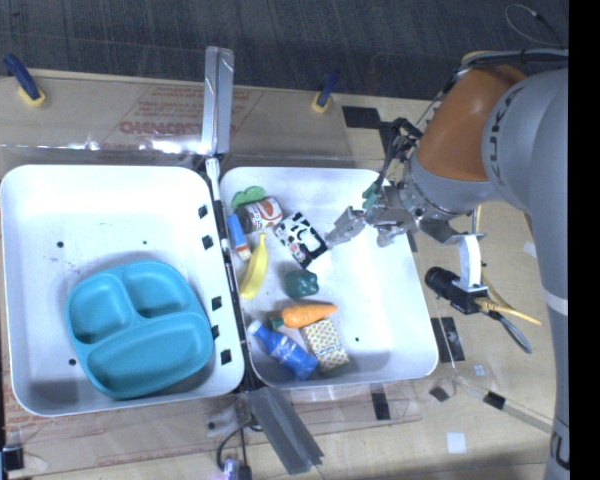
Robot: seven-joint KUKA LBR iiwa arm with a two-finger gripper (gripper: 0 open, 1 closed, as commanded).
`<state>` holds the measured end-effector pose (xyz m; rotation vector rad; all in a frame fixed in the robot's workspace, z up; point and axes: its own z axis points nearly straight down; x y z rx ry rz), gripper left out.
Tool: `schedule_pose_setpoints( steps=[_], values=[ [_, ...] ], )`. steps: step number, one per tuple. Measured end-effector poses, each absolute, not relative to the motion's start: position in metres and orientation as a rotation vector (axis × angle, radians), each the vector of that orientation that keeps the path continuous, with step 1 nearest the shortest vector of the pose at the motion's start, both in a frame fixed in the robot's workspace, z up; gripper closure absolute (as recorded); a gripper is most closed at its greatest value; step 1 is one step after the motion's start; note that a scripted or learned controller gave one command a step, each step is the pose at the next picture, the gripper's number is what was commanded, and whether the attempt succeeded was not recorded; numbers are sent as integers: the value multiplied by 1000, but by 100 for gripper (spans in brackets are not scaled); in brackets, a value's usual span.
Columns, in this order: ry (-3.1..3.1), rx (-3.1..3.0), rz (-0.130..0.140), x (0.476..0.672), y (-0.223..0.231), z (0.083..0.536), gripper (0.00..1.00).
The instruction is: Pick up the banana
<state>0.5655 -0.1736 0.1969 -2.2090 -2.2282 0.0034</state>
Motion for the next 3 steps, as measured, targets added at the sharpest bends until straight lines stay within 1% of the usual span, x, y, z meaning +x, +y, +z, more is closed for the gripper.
schedule_pose_setpoints(
  steps=[1, 2, 3],
  values=[
    [-2141, -2294, 5, 578, -91, 155, 0],
    [-2023, -2399, 4, 590, -20, 191, 0],
    [-1998, -2420, 6, 543, -13, 191, 0]
  ],
)
